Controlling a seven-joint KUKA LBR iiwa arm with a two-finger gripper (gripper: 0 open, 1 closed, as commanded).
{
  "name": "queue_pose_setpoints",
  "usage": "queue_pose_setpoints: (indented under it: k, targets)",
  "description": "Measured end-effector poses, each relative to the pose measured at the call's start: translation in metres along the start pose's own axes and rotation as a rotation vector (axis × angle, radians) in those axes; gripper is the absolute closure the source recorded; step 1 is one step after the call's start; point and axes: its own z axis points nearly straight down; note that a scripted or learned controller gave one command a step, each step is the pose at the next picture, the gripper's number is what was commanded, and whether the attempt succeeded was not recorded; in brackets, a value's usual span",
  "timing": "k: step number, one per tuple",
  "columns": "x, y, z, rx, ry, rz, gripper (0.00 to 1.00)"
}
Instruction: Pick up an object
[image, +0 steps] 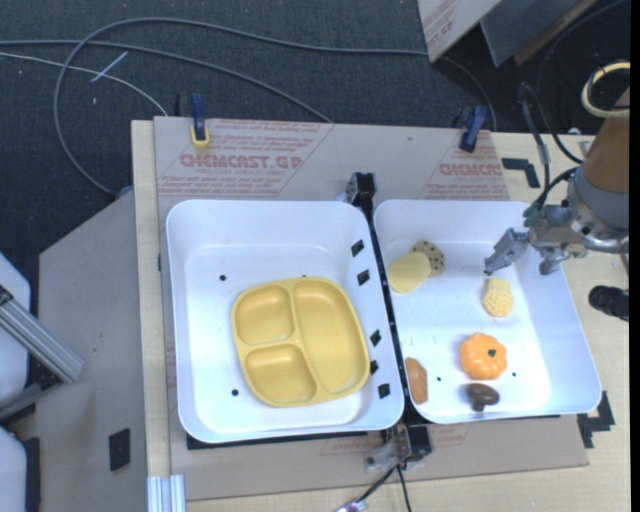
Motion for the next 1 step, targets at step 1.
queue_pose_setpoints:
  k: [1]
  targets:
    - [0.0005, 0.003, -0.0084, -0.015, -0.003, -0.004, 0.0]
